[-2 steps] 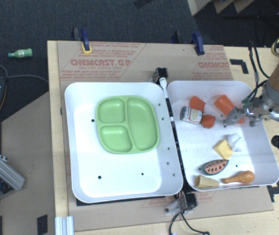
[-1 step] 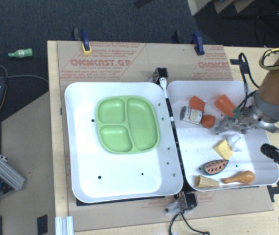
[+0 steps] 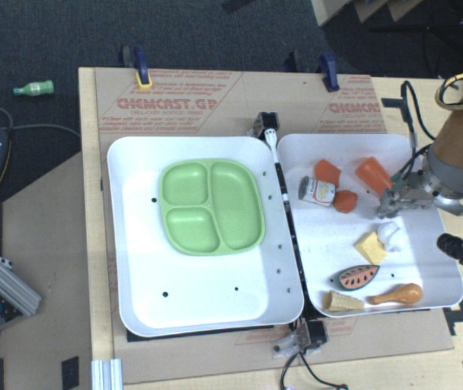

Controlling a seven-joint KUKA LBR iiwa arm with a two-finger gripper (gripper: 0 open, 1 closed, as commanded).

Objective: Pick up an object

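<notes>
Tool: the tool [image 3: 390, 204] sits low over the right bin [image 3: 313, 149], right of centre, between the orange block [image 3: 372, 173] and a small white piece [image 3: 388, 232]; we cannot tell how it is set or whether it has anything.
Nearest candidates: the white piece just near of the tool, and the pale yellow wedge [image 3: 369, 248] touching it on its left — both small, probably light and stiff.
Grip point: we would take the wedge across its flat faces; its sloped faces could squirt out.
Other items: red ball [image 3: 344, 201] looks round and likely to roll; drumstick [image 3: 396, 295] near the front wall — narrow neck is the easy hold.
Left bin: green divided plate [image 3: 212, 205], wide and shallow, poor choice.
</notes>
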